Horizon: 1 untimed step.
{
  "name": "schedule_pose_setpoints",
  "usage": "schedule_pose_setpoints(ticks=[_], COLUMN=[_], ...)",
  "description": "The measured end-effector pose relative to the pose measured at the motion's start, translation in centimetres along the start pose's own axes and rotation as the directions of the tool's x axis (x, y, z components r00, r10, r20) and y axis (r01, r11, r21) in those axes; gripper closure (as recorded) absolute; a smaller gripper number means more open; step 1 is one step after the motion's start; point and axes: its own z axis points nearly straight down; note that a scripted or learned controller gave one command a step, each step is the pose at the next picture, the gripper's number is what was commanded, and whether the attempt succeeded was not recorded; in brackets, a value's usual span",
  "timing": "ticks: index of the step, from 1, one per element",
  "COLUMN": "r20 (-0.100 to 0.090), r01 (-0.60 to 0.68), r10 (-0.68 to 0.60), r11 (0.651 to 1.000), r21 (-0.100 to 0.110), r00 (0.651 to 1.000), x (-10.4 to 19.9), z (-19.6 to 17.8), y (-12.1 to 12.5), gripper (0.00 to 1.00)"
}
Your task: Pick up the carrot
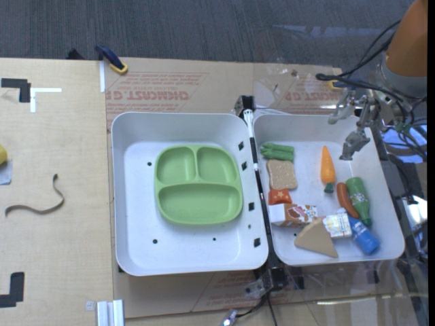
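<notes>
The carrot [327,165] is small and orange. It lies lengthwise in the upper middle of the right bin [306,133], on the bare white floor with a dark green bit at its near end. My gripper [346,129] hangs above the bin's far right corner, just up and to the right of the carrot and apart from it. Its fingers [353,145] stand open with nothing between them.
The right bin also holds green beans [277,152], a bread slice [282,175], a small carton [299,214], a tan wedge [317,238], a red sausage [345,199], a green bottle [359,197] and a blue bottle [365,238]. A green divided plate [199,184] sits in the left bin [129,202].
</notes>
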Motion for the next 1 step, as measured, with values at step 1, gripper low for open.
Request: schedule_pose_setpoints(ticks=[1], r20=[0.002], r01=[-0.083], r10=[0.083], r11=[0.997], r21=[-0.001], r00=[0.997], x=[-1.35], z=[11.2], y=[-1.81], gripper=[0.0])
